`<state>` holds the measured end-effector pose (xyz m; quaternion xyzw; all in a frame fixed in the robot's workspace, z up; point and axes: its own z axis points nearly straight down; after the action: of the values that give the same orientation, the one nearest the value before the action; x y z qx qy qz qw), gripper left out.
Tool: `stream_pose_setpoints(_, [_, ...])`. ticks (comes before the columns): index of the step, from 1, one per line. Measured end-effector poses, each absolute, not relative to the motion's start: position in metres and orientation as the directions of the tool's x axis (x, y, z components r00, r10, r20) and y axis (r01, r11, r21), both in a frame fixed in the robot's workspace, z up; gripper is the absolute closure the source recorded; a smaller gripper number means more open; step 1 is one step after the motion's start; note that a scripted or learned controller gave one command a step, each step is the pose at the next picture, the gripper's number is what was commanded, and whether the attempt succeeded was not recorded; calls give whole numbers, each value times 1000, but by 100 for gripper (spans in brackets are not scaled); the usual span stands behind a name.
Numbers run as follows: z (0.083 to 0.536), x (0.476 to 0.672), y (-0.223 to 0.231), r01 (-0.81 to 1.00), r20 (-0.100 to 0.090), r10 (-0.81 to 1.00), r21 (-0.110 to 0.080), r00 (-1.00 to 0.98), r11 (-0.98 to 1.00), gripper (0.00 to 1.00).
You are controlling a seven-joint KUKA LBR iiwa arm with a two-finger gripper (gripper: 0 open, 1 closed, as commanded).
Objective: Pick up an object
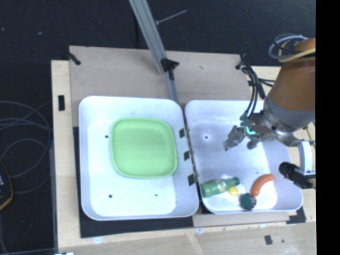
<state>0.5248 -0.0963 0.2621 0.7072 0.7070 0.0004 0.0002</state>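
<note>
I am looking down at the bench [64, 142], which is carrying 2 white bins side by side. The left bin [95, 158] is holding a big, flat green plate [143, 147] near its middle. The right bin [212, 121] is sitting just beside it, and the grey and orange arm [292, 89] is reaching over it from the right. The tool [240, 137] is hanging over the middle of the right bin, above the white floor. I cannot tell how it is set, and I am seeing nothing in it. The things to pick are lying along the near edge of the right bin. A green bottle [219, 186] is lying on its side. An orange carrot [261, 183] is lying to its right. A round dark green thing [247, 201] is sitting just below the carrot. A small yellow thing [233, 191] is touching the bottle.
</note>
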Motion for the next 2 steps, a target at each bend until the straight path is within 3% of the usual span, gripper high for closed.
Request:
stream_pose_setpoints(1, [262,525,-96,1000,0,1000,1,0,0,0])
stream_pose_setpoints(2, [207,525,-107,1000,0,1000,-4,1,-1,0])
